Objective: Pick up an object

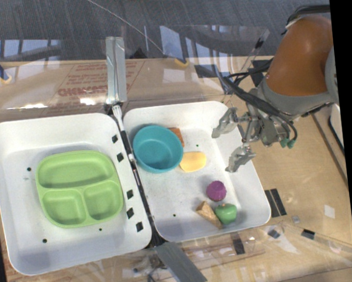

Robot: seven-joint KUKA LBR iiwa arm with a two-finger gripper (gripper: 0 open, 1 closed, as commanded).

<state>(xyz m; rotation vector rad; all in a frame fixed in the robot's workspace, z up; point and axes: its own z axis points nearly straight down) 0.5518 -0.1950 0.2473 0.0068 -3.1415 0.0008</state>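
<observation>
My gripper [231,144] hangs over the right side of the right bin [243,189], fingers spread apart with nothing between them. Left of it lie a yellow piece [193,162] and a teal bowl [157,147], with an orange-brown item [176,133] tucked behind the bowl. Below the gripper sits a purple ball-like object [216,190]. Nearer the bin's front edge are a green object [227,212] and a tan wedge [206,212] touching each other.
The left bin [12,186] holds a green divided plate [78,187]. A metal post [116,68] stands at the back between the bins. The arm's orange band [300,46] rises at the right, with cables [253,98] running to the wrist.
</observation>
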